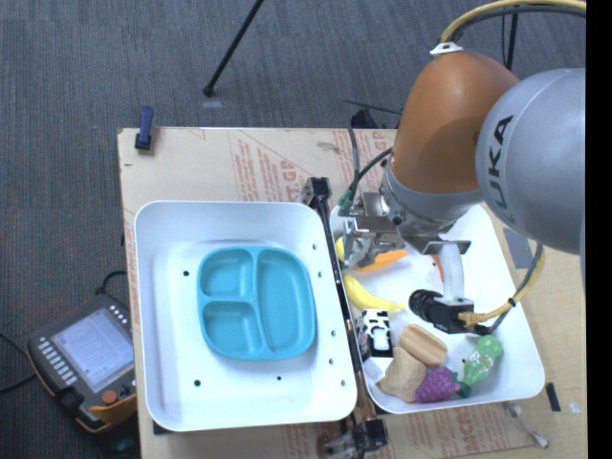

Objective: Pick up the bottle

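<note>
Grey arm with orange band looms closest and covers the far half of the right white bin. Hand is low at that bin's far-left corner. It's partly hidden under the wrist, so I can't tell whether it's open or closed, and nothing is visibly held.

Bottle: a small green bottle with a glossy, plastic look, lying on its side at a slant. There's a pale patch near its upper end.

It sits in the right bin's near-right corner, diagonally across the bin from the hand and well apart from it.

Clearance in the right bin:
- Purple grape bunch is touching or just beside the bottle's lower end, on the left.
- Two tan bread-like pieces lie just left of the grapes.
- Yellow banana and an orange carrot-like piece are near the hand, along the bin's left wall.
- The bottle is close to the near and right walls; bare floor is only on its far side.

Left white bin, beside the right bin on the brown tabletop, holds a teal divided plate.
</note>
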Controlling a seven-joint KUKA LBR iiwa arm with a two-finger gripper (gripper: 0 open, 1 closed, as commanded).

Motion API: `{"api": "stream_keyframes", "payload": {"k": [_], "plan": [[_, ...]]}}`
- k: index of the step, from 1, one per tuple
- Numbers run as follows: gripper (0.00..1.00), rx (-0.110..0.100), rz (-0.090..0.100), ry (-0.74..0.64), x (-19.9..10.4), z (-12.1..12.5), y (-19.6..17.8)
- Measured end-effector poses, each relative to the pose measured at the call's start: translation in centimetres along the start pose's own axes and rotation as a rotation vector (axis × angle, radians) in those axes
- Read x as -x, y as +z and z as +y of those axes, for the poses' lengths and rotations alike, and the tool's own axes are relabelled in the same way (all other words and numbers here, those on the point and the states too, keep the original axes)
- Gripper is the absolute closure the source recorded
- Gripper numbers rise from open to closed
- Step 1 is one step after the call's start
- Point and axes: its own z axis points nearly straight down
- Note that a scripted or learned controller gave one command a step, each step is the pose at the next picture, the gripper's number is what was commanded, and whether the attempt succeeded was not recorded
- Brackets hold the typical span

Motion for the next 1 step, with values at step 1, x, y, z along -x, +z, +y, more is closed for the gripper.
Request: {"api": "stream_keyframes", "payload": {"k": [1], "plan": [[1.00,-0.004,-0.001,-0.083,-4.25,-5.77,2.03]]}}
